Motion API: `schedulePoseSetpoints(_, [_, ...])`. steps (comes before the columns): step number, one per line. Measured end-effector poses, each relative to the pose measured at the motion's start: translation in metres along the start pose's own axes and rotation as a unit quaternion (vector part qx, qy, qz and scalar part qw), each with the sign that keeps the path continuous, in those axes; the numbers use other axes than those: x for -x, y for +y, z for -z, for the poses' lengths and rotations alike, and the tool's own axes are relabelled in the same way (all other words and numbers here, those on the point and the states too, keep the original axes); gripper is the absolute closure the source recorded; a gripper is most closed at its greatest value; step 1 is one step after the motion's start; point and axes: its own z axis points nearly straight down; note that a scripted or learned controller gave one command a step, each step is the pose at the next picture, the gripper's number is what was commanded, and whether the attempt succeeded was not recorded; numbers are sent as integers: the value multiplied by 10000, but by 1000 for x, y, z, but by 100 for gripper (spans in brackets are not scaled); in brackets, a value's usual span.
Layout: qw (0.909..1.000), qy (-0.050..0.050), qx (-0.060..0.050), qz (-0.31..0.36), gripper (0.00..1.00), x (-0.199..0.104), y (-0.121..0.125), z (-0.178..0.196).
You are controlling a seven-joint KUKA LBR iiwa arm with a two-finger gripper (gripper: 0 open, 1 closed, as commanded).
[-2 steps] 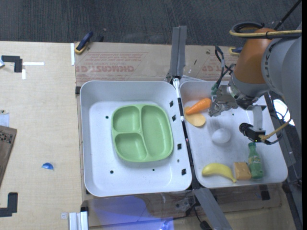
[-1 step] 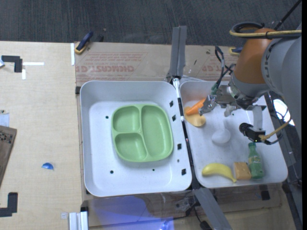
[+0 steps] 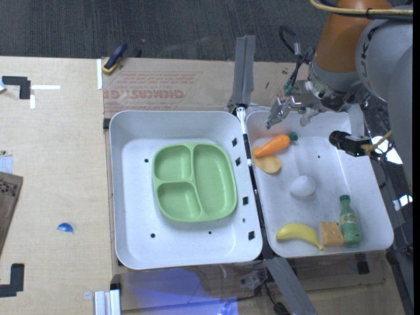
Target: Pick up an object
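Grey arm's gripper (image 3: 287, 110) poised at the right white bin's (image 3: 371, 205) 11 o'clock corner, fingers apart and holding nothing

Just below it lies an orange plastic carrot (image 3: 271, 146) touching a tan rounded piece (image 3: 270, 165); a white egg-like ball (image 3: 302, 187) sits mid-bin; at 5 o'clock a yellow banana (image 3: 298, 233), a tan block (image 3: 331, 234) and a small green bottle (image 3: 348, 220). The left white bin (image 3: 131, 195) holds a green 3-compartment plate (image 3: 194, 180)

orange carrot (image 3: 272, 145) — yellow banana (image 3: 298, 233) — green divided plate (image 3: 195, 181)
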Motion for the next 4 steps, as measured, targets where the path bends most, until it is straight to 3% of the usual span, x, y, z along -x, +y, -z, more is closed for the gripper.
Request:
schedulePoseSetpoints(1, [9998,0,-13,174,0,57,-6,-41])
schedulePoseSetpoints(2, [9989,3,-11,472,0,89,-20,-96])
schedulePoseSetpoints(3, [9989,4,-7,477,0,31,-7,-100])
schedulePoseSetpoints(4, [9988,-1,4,480,0,47,-4,-39])
